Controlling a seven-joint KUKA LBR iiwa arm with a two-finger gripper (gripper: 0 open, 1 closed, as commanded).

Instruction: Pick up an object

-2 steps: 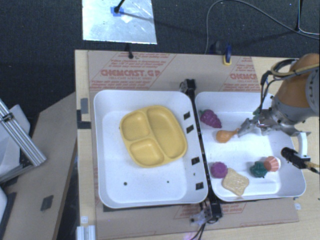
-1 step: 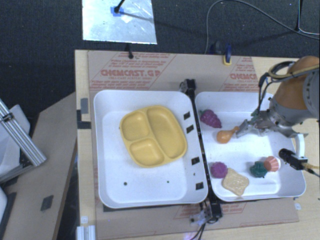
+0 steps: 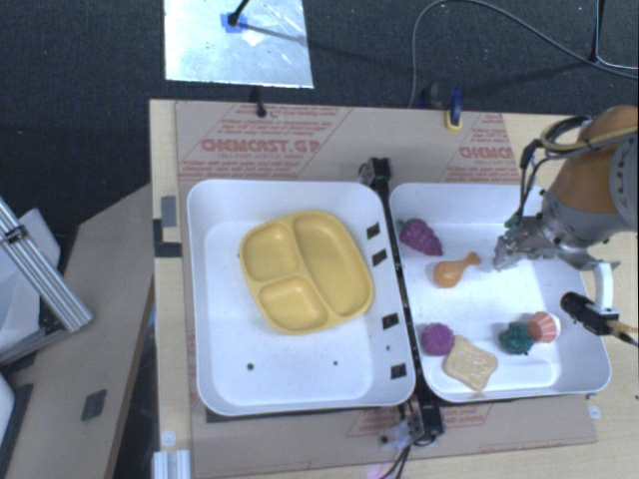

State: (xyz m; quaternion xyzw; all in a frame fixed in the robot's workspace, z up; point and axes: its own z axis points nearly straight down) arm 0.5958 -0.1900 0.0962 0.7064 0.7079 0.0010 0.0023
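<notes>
The right bin [image 3: 559,297] holds several toy foods: a purple grape bunch [image 3: 420,236], an orange chicken drumstick [image 3: 454,268], a second purple piece [image 3: 436,338], a tan slice of toast [image 3: 469,363], a green piece [image 3: 516,338] and a pink-orange cupcake [image 3: 542,325]. My gripper [image 3: 502,253] hangs low over the right bin, just right of the drumstick's thin end and apart from it. The grey arm with its orange band [image 3: 599,173] reaches in from the right.
The left bin [image 3: 225,367] holds a yellow three-compartment plate [image 3: 305,270]. A black divider with clips [image 3: 394,287] runs between the bins. Part of the arm's black fitting [image 3: 589,313] sits over the right bin's right rim. A cable [image 3: 499,23] loops behind the bench.
</notes>
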